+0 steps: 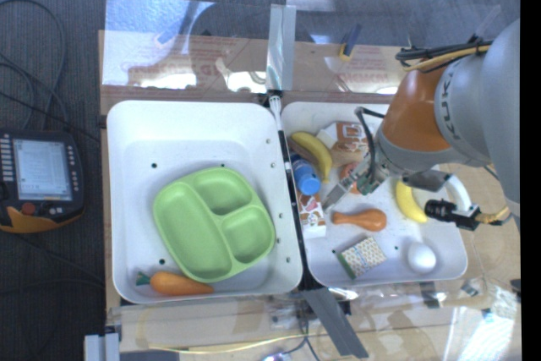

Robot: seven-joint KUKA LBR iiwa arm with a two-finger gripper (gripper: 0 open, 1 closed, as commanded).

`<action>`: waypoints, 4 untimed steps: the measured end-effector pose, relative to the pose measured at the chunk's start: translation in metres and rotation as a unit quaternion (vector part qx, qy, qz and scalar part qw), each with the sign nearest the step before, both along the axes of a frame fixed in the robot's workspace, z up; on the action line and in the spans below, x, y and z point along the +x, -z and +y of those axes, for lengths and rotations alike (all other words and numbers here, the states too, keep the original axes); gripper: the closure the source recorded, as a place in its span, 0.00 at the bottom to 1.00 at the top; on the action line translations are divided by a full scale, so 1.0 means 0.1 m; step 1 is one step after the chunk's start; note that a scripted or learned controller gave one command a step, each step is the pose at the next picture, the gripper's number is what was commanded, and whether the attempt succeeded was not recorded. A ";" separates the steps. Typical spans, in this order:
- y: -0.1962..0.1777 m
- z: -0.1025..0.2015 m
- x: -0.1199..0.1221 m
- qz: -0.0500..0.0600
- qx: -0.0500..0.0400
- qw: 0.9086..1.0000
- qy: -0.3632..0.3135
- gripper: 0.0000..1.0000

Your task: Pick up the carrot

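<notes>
- the carrot (173, 284) is seen in the left bin (127, 148), lying flat at the near edge, just beside the green plate (215, 222).
- the hand (359, 180) is seen low over the right bin (452, 254), among a banana (311, 150), a bottle (306, 179) and a drumstick (362, 220); whether it is open or closed cannot be told.
- a wrong item could be grabbed, since the hand is well apart from the carrot and clutter is close by.
- the carrot is smooth, tapered and orange; a slip could be caused by its round sides.
- a clean grasp could be blocked by the plate rim and bin wall.
</notes>
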State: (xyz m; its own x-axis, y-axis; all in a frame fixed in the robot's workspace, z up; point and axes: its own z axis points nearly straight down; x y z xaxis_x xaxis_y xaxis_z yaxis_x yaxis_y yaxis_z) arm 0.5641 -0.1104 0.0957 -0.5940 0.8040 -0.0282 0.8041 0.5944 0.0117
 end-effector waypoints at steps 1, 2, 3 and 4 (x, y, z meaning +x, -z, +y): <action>0.00 0.01 0.19 -0.003 0.006 0.983 0.184 0.00; 0.01 -0.47 0.62 -0.001 0.007 0.987 0.160 0.00; 0.00 -0.01 0.12 -0.002 0.002 0.999 0.034 0.00; -0.09 -0.03 0.16 -0.007 -0.002 0.999 0.034 1.00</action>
State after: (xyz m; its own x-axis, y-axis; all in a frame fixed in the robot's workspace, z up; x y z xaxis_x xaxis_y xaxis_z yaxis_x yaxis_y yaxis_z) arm 0.5796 -0.1138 0.1048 -0.5373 0.8424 -0.0401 0.8425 0.5384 0.0209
